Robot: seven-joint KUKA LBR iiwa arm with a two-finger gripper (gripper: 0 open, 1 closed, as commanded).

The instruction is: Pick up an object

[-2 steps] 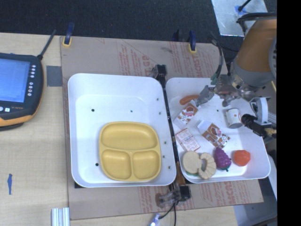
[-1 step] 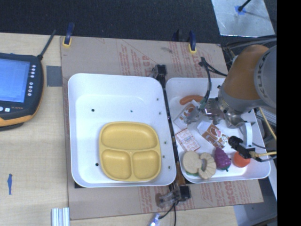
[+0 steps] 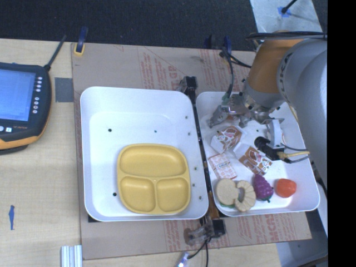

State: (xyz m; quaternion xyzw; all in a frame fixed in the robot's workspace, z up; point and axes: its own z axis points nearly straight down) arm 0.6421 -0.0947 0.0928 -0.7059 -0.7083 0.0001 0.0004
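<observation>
Here, in the camera view, two white bins sit side by side on a cardboard sheet (image 3: 139, 65) laid over the pale wooden worktop (image 3: 39, 193). The left bin (image 3: 111, 115) carries a yellow divided tray (image 3: 153, 179) in its near half, lying flat.

The right bin (image 3: 305, 200) holds all the small things. A white and red packet (image 3: 227, 138) lies near the bin's middle, towards its left wall. Just nearer the camera's edge lies a smaller pink packet (image 3: 221, 165), and to the right of both lies a brown and white packet (image 3: 255, 161), tilted. Along the near wall there is a row: a round tan bread-like piece (image 3: 236, 194), a purple grape-like bunch (image 3: 262, 187) touching it, and a red-orange ball (image 3: 285, 188) a little apart.

The grey arm (image 3: 300, 88), with its orange band (image 3: 267, 65), reaches in from the right over the far part of the right bin. The gripper (image 3: 231, 117) hangs over the far left part of that bin, just beyond the white and red packet. Whether it is open or closed I cannot tell, and nothing is seen held in it.

At the far left of the worktop rests a tablet-like device (image 3: 19, 102) in an orange casing, well apart from the bins.
</observation>
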